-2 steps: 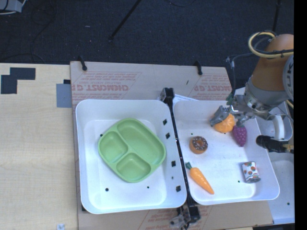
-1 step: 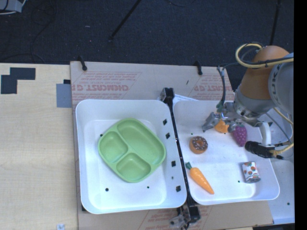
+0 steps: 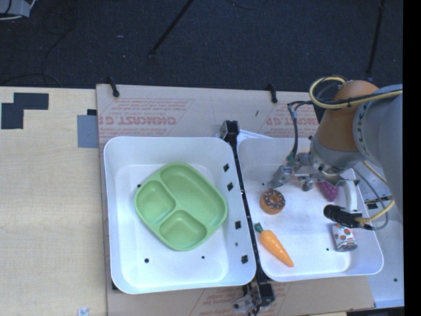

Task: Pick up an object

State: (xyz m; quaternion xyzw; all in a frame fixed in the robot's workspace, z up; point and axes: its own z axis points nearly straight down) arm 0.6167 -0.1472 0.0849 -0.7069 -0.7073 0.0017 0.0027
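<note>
My gripper [image 3: 293,180] hangs over the back of the right bin [image 3: 368,262], open, with nothing between its fingers. A round brown doughnut-like toy [image 3: 272,201] lies just below and left of the left fingertip, apart from it. A purple toy [image 3: 327,189] rests right of the gripper, partly hidden by the wrist. An orange carrot [image 3: 276,247] lies near the bin's front left. A small printed can [image 3: 343,237] stands at the front right.
The left bin [image 3: 122,255] holds a green divided plate [image 3: 181,206]. A black divider bar [image 3: 240,196] runs between the two bins. The grey and orange arm [image 3: 358,127] comes in from the right over the right bin's back corner.
</note>
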